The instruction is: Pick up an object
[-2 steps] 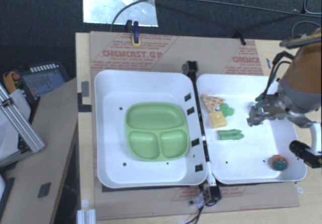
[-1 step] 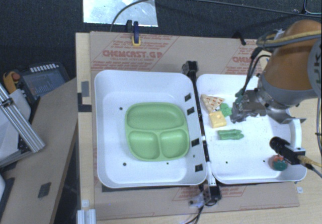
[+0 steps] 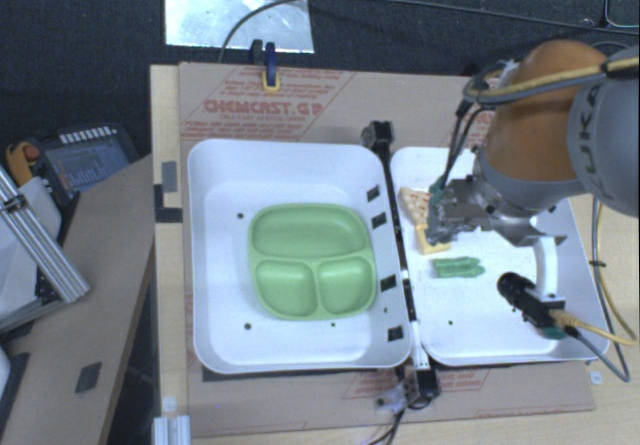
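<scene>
- Reaching in from the right, the arm [image 3: 560, 133] hangs its gripper [image 3: 440, 223] low over the right bin [image 3: 500, 333], at its left side
- Whether the fingers are spread or pressed together, I cannot tell
- Under the gripper lies a tan and yellow object [image 3: 418, 213], perhaps touching it
- A green object [image 3: 458, 268] lies just beside it
- The left bin [image 3: 220, 263] holds a green divided tray [image 3: 310, 261]

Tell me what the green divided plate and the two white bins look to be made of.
Green plate: probably moulded plastic, matte to satin; uniform colour, soft rounded dividers, faint sheen. Left bin and right bin: likely thin formed plastic, smooth and slightly glossy; rounded corners, even white surface. Painted metal can't be ruled out.
</scene>
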Motion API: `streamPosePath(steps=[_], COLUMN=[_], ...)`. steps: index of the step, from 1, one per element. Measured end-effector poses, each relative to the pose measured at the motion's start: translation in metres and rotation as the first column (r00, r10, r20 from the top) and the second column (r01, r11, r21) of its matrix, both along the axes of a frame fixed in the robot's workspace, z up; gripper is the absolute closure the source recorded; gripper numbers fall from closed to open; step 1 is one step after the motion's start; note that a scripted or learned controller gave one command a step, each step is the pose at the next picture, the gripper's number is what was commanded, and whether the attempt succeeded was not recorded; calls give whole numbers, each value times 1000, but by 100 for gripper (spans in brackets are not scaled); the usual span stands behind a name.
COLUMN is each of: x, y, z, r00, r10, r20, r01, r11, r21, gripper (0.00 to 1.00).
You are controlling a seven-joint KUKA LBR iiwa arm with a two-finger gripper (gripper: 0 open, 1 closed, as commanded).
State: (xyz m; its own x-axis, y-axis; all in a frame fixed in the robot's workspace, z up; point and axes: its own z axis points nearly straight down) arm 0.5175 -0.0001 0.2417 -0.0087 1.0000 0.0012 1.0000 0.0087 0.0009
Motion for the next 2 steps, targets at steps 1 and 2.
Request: streamPosePath(steps=[1,2], x=[1,11], y=[54,95], z=[3,-2], r00=[1000,1000], r10=[2,0], r20=[1,1], r01=[-2,0], r11=[1000,1000], r21=[1,1], gripper=[100,100])
